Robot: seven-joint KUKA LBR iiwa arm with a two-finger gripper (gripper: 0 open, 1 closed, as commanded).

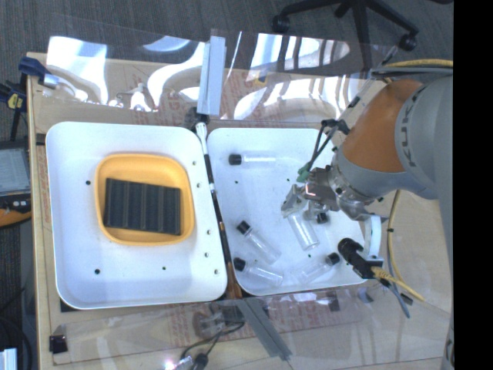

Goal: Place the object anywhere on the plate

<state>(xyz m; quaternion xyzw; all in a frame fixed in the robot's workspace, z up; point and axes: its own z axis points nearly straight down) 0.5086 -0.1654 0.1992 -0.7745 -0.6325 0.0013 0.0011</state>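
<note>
A yellow plate (142, 171) with a dark ridged centre lies in the left bin (69, 206). Several clear vials with black caps lie in the right bin (269, 179): one at the back (254, 159), two near the front left (259, 243) (263, 273), one at the front right (319, 267), and one (303, 232) just below my gripper. My gripper (302, 200) hangs low over the right half of the right bin, at the upper end of that last vial. The wrist hides how the gripper stands and whether it touches the vial.
The arm's orange band and grey body (385, 141) cover the right bin's far right side. A black cable fitting (352, 254) sits at the bin's front right corner. A raised divider (212, 206) separates the two bins.
</note>
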